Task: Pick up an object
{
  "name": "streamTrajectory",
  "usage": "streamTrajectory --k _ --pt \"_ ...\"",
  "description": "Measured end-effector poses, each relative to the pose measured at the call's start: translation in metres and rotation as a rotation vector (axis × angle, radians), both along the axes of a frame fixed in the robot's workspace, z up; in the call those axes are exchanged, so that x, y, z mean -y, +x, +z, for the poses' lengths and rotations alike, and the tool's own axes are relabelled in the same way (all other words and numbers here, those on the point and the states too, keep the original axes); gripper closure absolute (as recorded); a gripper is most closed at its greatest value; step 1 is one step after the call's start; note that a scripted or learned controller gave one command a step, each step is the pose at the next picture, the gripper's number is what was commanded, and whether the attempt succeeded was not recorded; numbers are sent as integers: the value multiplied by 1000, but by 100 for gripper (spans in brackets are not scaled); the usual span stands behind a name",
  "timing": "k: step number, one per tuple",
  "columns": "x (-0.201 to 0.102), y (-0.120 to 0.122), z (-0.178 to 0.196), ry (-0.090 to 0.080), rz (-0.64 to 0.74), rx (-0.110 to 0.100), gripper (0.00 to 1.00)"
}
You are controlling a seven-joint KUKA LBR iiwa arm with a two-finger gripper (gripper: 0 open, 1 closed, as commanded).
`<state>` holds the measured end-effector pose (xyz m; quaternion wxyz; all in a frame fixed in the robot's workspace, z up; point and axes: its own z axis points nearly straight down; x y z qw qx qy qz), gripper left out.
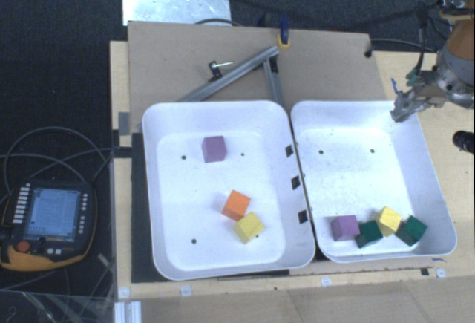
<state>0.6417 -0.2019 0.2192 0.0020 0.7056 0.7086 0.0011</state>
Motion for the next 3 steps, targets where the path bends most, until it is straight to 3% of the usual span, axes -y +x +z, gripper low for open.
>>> streamTrajectory --k 3 --pt "-153 -24 26 3 6 -3 100"
